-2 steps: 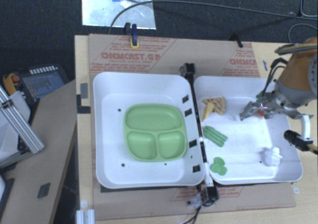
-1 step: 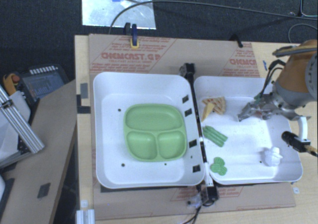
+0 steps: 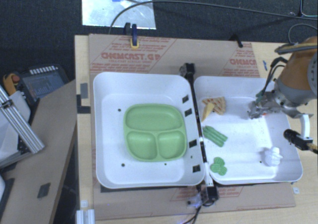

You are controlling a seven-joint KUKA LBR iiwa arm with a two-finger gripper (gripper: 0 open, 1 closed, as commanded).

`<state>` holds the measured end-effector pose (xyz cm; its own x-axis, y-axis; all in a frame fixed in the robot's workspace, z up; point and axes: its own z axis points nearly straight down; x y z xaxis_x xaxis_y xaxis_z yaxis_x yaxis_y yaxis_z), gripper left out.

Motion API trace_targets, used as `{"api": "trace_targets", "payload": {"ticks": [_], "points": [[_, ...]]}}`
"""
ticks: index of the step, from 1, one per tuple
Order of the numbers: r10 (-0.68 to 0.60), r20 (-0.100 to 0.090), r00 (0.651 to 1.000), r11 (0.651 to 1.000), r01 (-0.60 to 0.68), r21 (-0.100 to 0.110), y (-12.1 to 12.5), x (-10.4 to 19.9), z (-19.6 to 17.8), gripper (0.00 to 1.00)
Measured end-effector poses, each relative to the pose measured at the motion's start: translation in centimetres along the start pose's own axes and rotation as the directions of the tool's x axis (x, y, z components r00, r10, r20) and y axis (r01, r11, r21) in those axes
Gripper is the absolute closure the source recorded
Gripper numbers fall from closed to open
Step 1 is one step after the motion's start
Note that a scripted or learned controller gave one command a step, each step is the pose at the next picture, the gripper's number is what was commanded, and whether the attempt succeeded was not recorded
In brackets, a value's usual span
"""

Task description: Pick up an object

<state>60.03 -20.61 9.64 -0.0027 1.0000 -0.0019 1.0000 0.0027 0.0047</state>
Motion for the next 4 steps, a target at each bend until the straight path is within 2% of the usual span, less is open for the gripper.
{"api": "trace_targets", "payload": {"ticks": [1,2,3,4], "points": [[-0.002,0.001,1.0,1.0,0.002,-0.004,0.2,0.3,-6.5,1.0],[-0.001,0.0,1.0,1.0,0.001,-0.002,-0.4,0.3,-11.3,1.0],[-0.003,0.001,1.0,1.0,0.003,-0.003,0.7,0.0,-17.0,1.0],[-0.006,-0.002,1.0,1.0,0.006,0.003,-0.7,5.3,-17.4,1.0]]}}
